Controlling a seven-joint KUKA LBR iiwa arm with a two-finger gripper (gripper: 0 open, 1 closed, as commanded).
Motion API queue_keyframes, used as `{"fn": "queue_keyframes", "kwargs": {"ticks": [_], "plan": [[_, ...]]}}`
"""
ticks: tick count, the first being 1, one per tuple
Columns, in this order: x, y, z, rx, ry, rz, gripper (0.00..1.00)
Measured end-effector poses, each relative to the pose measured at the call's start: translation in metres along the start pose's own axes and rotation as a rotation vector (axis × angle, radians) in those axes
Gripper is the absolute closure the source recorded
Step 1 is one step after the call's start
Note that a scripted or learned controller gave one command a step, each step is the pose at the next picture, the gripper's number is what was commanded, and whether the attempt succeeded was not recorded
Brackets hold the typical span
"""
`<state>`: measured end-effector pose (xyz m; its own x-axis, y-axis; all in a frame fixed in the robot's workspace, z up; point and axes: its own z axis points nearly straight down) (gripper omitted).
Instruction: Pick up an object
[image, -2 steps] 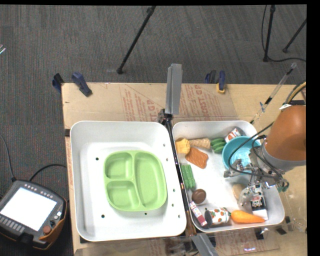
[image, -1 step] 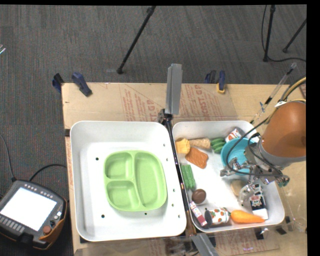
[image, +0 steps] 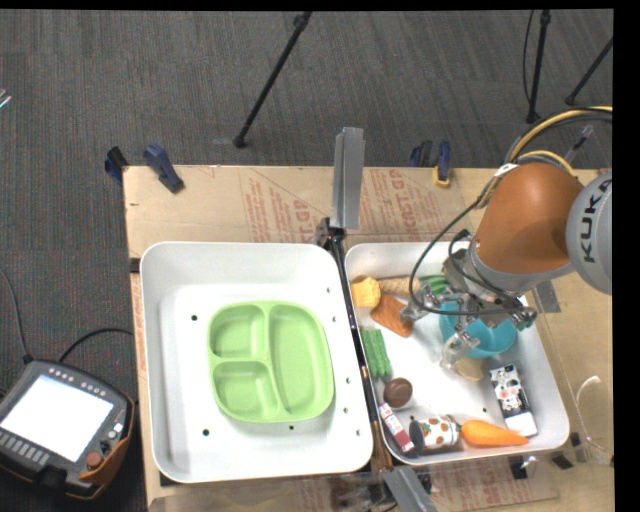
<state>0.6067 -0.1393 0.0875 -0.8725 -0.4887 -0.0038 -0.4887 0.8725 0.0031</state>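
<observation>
A: Several small items lie in the right white bin under the claw; nearest, just beside it, a teal plastic cup.
B: Handling?
A: Likely light, stiff, slick. Pinching its rim wall seems best.
B: Claw state?
A: Cannot tell; wrist hides it. An orange plastic carrot lies nearer the camera.

Black letters "KU", the start of a longer brand name cut off by the picture's edge, stand on the grey robot arm, while red print on the cardboard sheet under the bins is too faint to read.
</observation>
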Motion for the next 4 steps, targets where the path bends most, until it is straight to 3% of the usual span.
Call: {"fn": "queue_keyframes", "kwargs": {"ticks": [1,2,3,4], "plan": [[0.034,-0.034,0.004,-0.031,0.001,-0.122,0.0],[-0.043,-0.003,0.001,-0.003,0.0,-0.19,0.0],[0.015,-0.045,0.002,-0.004,0.005,-0.185,0.0],[-0.02,-0.044,0.0,-0.001,0.0,-0.182,0.0]]}}
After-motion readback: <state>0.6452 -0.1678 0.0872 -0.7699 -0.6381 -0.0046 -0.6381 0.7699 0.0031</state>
